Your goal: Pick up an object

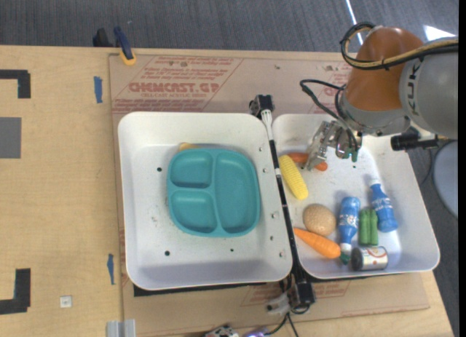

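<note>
Toward the upper right of the frame, the end effector point(321, 155) hangs low over the far part of the right bin point(422, 215), its metal fingers pointing down and to the left; they look slightly parted with nothing visibly between them, though the view is too small to be sure. Just beside its tips, to the left, a small orange piece point(298, 159) lies on the bin floor, and directly below that a yellow corn cob point(294, 176) lies at a slant along the bin's left wall. Further toward the bottom of the frame sits a tan, egg-shaped object point(319, 219), with an orange carrot point(317, 242) touching its lower edge. To the right of these, two blue bottles point(349, 220) point(382, 207) flank a green bottle point(367, 226), and a small can point(368, 258) lies at the near end of that group. Behind the end effector, the grey arm with its orange band point(382, 66) reaches in from the right edge. Left of centre, the left bin point(138, 183) holds a teal divided plate point(214, 191), with a sliver of something yellow-orange showing past its far edge. Both bins rest on a cardboard sheet point(182, 81) laid on the wooden surface point(51, 204).
</note>
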Controlling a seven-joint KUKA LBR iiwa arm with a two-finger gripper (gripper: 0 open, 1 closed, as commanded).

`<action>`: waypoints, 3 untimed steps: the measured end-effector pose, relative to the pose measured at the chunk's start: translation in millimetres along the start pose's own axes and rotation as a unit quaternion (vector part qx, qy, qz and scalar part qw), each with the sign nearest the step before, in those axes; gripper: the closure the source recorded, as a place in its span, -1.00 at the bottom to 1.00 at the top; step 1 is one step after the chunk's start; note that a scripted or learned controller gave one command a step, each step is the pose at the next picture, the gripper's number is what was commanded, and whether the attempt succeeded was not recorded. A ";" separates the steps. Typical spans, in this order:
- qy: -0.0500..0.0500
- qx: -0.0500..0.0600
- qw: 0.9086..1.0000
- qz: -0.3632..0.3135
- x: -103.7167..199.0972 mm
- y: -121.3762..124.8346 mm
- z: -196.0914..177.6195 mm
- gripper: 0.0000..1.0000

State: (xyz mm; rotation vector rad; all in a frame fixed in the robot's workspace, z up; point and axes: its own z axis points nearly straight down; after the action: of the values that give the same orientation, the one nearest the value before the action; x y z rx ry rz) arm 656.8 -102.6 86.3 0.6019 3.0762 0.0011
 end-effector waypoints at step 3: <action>0.002 0.001 0.998 0.058 22.2 2.5 0.3 -1.00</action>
State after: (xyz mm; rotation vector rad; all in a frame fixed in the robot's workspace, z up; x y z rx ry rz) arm 637.2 -91.9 85.9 0.7802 3.0405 0.0004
